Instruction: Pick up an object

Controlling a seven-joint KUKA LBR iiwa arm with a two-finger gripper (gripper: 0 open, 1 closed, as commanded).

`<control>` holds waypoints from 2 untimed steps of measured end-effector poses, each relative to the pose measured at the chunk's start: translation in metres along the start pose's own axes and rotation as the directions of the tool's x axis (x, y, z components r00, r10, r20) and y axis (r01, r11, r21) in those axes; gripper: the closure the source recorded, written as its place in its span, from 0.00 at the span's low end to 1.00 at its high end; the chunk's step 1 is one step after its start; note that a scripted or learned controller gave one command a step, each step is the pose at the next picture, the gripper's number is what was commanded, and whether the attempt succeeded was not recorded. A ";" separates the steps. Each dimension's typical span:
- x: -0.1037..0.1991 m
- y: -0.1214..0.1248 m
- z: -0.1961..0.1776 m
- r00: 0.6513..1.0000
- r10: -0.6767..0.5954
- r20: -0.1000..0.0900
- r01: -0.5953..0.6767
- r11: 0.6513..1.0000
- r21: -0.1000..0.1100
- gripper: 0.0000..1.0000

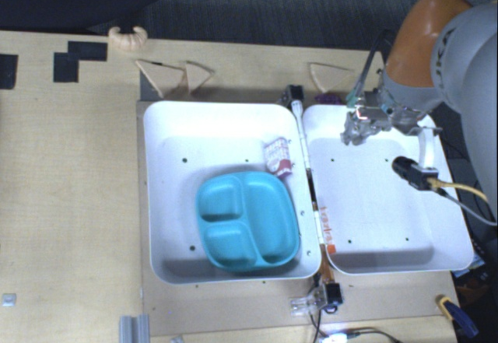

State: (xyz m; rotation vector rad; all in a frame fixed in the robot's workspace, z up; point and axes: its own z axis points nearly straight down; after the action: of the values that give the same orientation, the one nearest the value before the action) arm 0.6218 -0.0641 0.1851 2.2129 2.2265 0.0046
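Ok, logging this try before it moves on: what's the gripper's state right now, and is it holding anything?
Gripper: over the right bin, near its far left corner; open or shut cannot be told, and nothing can be seen in it.

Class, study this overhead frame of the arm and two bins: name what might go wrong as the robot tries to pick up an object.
1. The gripper hangs over the right bin, while the blue tray and small packet lie in the left bin; closing here likely grabs nothing.
2. The tray is wide and flat, so it may slip.
3. The packet touches the tray's rim, so grabbing it may nudge the tray.
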 end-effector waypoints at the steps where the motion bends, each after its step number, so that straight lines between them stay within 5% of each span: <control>1: 0.055 -0.027 -0.017 1.000 0.000 -0.001 0.000 1.000 0.001 1.00; 2: 0.116 0.048 0.001 1.000 -0.001 -0.002 0.001 1.000 0.001 1.00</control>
State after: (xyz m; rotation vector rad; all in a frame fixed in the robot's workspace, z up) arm 0.6690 0.0526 0.1847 2.2135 2.2284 0.0052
